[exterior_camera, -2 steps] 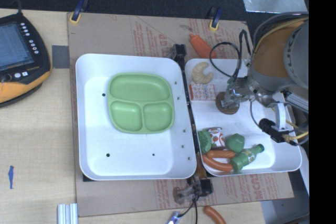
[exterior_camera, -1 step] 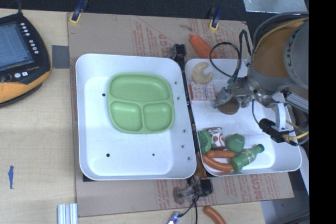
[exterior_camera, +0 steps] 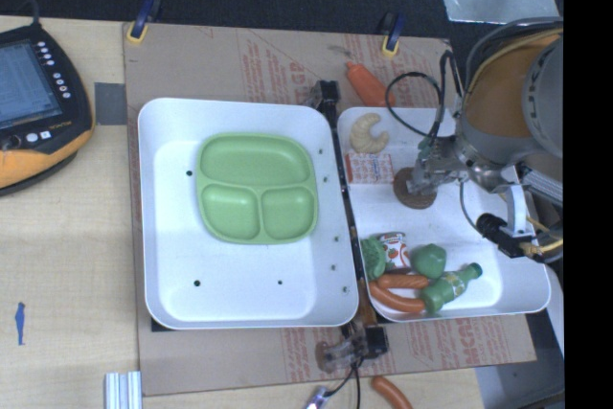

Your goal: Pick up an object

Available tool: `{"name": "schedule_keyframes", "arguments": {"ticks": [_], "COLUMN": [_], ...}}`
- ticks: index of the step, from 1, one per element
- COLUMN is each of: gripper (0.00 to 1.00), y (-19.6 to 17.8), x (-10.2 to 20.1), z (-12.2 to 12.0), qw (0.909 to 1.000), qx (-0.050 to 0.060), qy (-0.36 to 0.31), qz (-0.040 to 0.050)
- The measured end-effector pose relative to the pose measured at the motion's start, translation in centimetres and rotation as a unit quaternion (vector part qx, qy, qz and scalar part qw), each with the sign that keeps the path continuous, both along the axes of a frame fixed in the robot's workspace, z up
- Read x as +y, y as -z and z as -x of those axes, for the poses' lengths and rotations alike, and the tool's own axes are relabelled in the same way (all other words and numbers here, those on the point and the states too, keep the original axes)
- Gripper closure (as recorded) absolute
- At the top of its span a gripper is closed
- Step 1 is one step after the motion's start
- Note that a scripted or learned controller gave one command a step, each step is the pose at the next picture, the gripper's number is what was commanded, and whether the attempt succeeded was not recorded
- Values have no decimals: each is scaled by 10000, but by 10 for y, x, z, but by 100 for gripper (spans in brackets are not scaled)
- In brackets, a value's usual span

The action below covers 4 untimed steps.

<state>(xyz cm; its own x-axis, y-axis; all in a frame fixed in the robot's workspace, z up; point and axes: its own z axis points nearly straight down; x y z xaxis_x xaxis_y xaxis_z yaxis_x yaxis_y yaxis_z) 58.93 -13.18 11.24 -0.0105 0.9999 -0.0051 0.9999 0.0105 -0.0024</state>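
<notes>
Down in the right bin [exterior_camera: 508,297], the gripper [exterior_camera: 418,185] sits low over the white floor near the bin's back half, with the grey arm [exterior_camera: 508,110] and its orange band reaching in from the right. Whether it is released or clenched I cannot tell, and nothing can be seen between its tips. A croissant [exterior_camera: 368,132] lies at the back of that bin, just left of the gripper, and a small printed card [exterior_camera: 370,169] lies in front of the croissant. Toward the front edge a cluster of toy food is piled together: a small can [exterior_camera: 394,250], a green pepper [exterior_camera: 429,258], a green bottle [exterior_camera: 448,286] lying on its side, and a sausage [exterior_camera: 397,283] beside it. The left bin [exterior_camera: 163,206] holds a green divided plate [exterior_camera: 257,188]. On the worktop [exterior_camera: 67,283], a carrot [exterior_camera: 364,83] lies behind the right bin, and a tablet-like pendant [exterior_camera: 38,105] rests at far left.
</notes>
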Motion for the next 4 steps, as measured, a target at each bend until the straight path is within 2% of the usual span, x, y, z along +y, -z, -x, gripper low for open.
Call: {"name": "schedule_keyframes", "arguments": {"ticks": [1,2,3,4], "gripper": [0,0,100,0], "y": [0,18,6,7], "x": [0,6,5,5], "z": [0,-29,-31,-31], "qw": [10000,10000,10000,10000], "qx": [1,0,-18,-16], "qy": [-1,27,13,12], "qz": [0,-18,-14,-14]}}
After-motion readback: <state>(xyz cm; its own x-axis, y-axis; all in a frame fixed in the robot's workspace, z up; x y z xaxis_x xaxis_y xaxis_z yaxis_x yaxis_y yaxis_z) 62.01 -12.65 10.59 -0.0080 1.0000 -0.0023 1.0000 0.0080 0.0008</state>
